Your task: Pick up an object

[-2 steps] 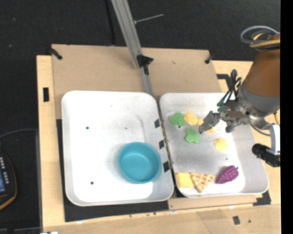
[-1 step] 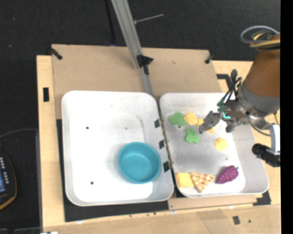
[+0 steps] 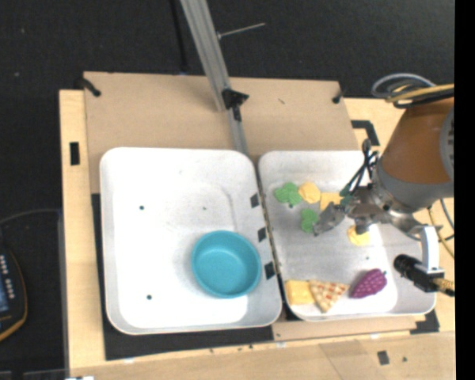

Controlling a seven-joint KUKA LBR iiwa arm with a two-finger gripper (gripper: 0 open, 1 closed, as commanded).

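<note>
Two shallow white bins are set side by side on the worktop [image 3: 75, 212]. The left bin [image 3: 142, 180] carries a blue bowl [image 3: 225, 263], placed near its front-right corner, close to the divide w/ the right bin [image 3: 309, 165]; the rest of its floor is seen as open white surface.

The arm [image 3: 416, 153] is brought in from the right, and the end effector [image 3: 332, 218] is lowered over the middle of the right bin. Whether it is released or clenched can't be told, as it is seen too small and dark against the toys.

Task items are all found in the right bin. A green piece [image 3: 286, 194] and a yellow piece [image 3: 309, 191] are lying side by side toward the bin's upper left. A second green piece [image 3: 309, 222] is seen just left of the end effector, poss. touching it. A yellow item [image 3: 359, 234] is partly hidden just right of it. Along the front edge, a yellow block [image 3: 298, 292] and a pizza slice [image 3: 328, 294] are placed touching each other, w/ purple grapes [image 3: 367, 283] just to the right, near the front-right corner. Open floor is left betw. the middle cluster and the front row
</note>
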